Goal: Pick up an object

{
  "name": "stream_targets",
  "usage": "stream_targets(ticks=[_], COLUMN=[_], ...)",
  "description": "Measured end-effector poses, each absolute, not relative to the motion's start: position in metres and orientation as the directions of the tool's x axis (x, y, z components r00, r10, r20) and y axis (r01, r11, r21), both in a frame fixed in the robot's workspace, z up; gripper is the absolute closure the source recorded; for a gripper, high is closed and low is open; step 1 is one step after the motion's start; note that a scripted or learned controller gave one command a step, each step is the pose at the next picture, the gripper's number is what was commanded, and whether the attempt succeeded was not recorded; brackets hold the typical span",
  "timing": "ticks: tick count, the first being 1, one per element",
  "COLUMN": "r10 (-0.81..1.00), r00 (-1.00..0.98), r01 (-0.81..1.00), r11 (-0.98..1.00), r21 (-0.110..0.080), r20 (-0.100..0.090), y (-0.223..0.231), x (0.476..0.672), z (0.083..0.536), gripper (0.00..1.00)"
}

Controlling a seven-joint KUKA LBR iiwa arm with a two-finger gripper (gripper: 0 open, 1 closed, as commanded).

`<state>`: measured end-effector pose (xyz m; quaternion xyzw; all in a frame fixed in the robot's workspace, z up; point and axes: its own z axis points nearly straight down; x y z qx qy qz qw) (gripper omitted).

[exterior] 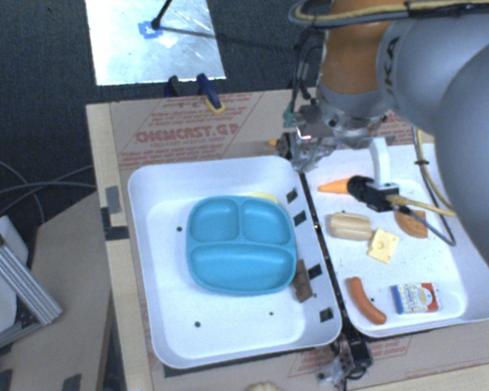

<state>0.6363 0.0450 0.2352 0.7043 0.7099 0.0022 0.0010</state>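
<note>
Camera view puts the gripper (303, 147) low at the far end of the divider where the left bin (161, 270) and right bin (462, 292) meet, right about at their far rims. You can't tell from here whether it is open or closed, and nothing is seen held in it. Candidates to pick, all placed from the gripper: an orange carrot (335, 187) is the closest, just beside it toward the camera and a bit to the picture's right, lying in the right bin. A tan roll (350, 225) is further toward the camera on that same side, near the divider. A yellow cheese wedge (384, 245) sits just past the roll, further right and nearer the camera, apart from it. A brown flat piece (413, 224) lies right of the cheese, well apart from the gripper. A red sausage (366, 299) and a small white box (412, 297) with blue and red print are the farthest, near the right bin's front rim, side by side but not touching. On the gripper's other side, picture left and toward the camera, a blue divided plate (239, 243) lies flat in the middle of the left bin. A yellow thing (264, 197) pokes out from behind the plate's far edge, near the gripper; you can't tell what it is. A small brown chunk (303, 282) sits by the divider at the plate's near right corner, touching or almost touching it.
</note>
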Motion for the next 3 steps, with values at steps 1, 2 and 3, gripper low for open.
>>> stream_targets(ticks=[1, 2, 3], r10=[1.000, 1.000, 1.000], r00=[-0.005, -0.006, -0.006], r01=[1.000, 1.000, 1.000], r11=[0.005, 0.006, 0.006], r21=[0.002, 0.004, 0.002], r20=[0.000, 0.000, -0.001], y=[0.041, 0.048, 0.053], x=[0.641, 0.650, 0.643], z=[0.226, 0.232, 0.215], gripper=[1.00, 1.00, 1.00])
